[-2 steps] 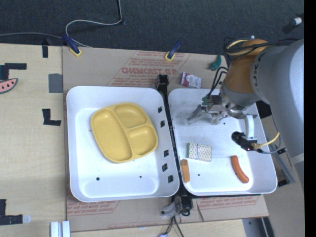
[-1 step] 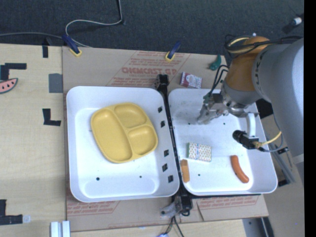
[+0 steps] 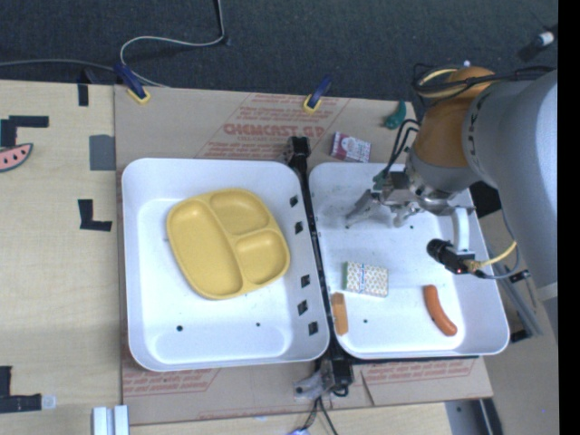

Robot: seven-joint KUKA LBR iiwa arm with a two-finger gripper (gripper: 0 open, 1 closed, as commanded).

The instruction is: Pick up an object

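Over the right bin point(image 3: 480, 333), far-left part, the gripper point(image 3: 355, 216) hangs with fingers spread apart, nothing between them, tips just above the white floor. Nearer in that bin: patterned green-white packet point(image 3: 366, 279) at middle, orange sausage point(image 3: 441, 310) to its right, small orange-brown piece point(image 3: 339, 314) by the near-left wall. Left bin point(image 3: 145, 333) holds a yellow divided plate point(image 3: 227, 241).

The arm point(image 3: 507, 143) is cut off by the frame's right edge and hides the far right corner of the right bin point(image 3: 408, 338). Just left of the arm's wrist, the gripper point(image 3: 362, 214) is too small to tell whether anything sits between its fingers.
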